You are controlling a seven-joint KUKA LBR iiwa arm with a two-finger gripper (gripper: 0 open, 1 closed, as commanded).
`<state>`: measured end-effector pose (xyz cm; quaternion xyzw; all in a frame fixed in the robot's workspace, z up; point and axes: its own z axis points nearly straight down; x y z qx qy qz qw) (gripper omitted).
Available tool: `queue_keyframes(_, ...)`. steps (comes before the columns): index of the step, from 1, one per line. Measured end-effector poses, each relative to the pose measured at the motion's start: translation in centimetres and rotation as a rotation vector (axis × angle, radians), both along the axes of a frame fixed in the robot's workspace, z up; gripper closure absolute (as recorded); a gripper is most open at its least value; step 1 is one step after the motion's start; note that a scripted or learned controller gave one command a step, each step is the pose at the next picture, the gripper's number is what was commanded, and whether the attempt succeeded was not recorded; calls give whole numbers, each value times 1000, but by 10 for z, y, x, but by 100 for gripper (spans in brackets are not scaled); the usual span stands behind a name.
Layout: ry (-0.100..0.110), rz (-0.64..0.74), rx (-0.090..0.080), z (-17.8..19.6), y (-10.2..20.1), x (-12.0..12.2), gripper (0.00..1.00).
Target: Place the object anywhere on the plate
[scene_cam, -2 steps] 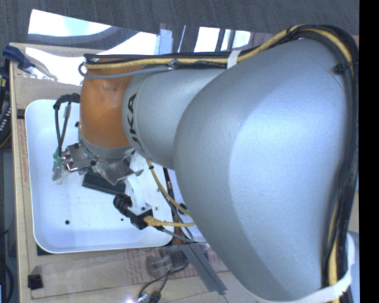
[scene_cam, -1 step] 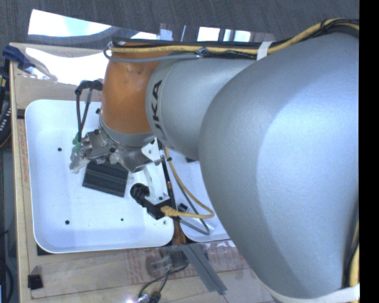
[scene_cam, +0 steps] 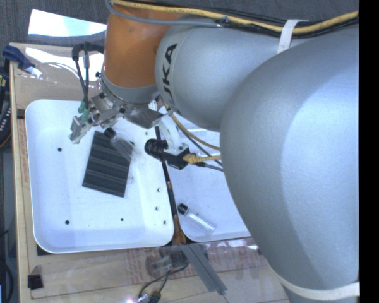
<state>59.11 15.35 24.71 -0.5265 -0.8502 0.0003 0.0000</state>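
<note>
- Grey KUKA arm with orange band (scene_cam: 136, 40) reaches in from the right, bulky body covers most of the right bin and the upper right of the view.
- Two-finger gripper (scene_cam: 88, 122) sits low over the upper part of the left white shallow bin (scene_cam: 50, 188); its tip is near the top edge of the plate. Cannot tell whether it is wide or narrow, and nothing is clearly seen clamped in it.
- Dark grey ribbed rectangular plate (scene_cam: 107, 166) lies flat in the left bin, slightly tilted, roughly centre.
- Small clear plastic piece (scene_cam: 121, 145) lies at the plate's upper right corner, just below the gripper; touching or overlapping the plate edge, hard to tell.
- Clear small vial with black cap (scene_cam: 194, 217) lies on its side in the right white bin (scene_cam: 202, 188), near the divider, well apart from the plate.
- Wooden bench edge (scene_cam: 114, 267) below both bins.
</note>
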Motion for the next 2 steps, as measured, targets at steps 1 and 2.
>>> queue_keyframes(1,5,-25,-2,-88,45,1,0)
queue_keyframes(2,0,191,-1,-4,-2,-16,0)
